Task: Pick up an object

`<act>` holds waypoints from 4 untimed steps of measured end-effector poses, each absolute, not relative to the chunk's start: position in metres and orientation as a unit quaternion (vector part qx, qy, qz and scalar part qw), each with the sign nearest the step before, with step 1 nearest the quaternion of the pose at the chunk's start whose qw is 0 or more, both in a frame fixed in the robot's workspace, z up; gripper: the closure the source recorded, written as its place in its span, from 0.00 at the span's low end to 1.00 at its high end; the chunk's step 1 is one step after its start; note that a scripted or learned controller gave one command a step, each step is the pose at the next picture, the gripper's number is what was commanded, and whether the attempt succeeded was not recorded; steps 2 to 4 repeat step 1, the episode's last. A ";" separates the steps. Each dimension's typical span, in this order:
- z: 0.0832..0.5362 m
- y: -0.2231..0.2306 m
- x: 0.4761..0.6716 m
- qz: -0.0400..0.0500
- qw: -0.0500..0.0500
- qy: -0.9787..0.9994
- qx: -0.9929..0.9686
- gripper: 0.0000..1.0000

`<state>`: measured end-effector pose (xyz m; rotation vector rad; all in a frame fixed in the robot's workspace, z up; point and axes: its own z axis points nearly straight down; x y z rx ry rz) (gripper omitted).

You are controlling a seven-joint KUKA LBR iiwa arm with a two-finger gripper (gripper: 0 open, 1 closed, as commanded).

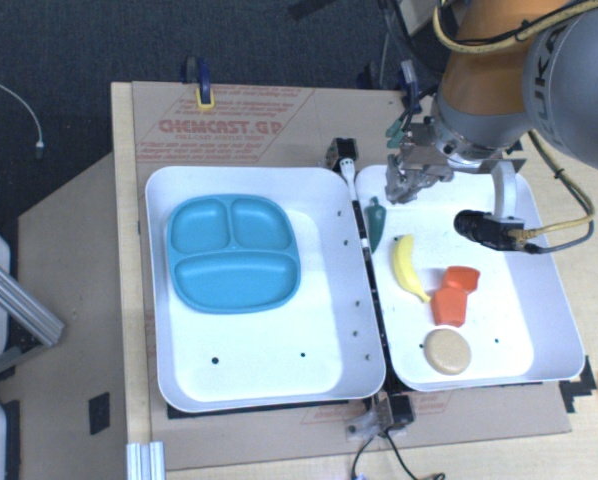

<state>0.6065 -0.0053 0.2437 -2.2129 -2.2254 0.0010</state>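
Gripper poised above the right bin's far corner

Just below and left of the gripper [407,183], a green pepper [375,224] lies against the right bin [539,298] wall, long axis running toward the camera. How far the gripper is open, I cannot tell; nothing visible in it.

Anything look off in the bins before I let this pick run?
Nothing spilled or damaged. The one odd spot: a dark green object sits wedged against the right bin's left wall, by the divider, awkward for a grasp. The banana, orange block and tan disc lie loose in that bin; the blue plate sits flat in the left bin.
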 end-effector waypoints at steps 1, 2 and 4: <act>0.228 0.050 0.587 0.001 0.002 -0.709 -0.705 1.00; 0.228 0.050 0.587 0.001 0.002 -0.709 -0.705 1.00; 0.228 0.050 0.587 0.001 0.002 -0.709 -0.705 1.00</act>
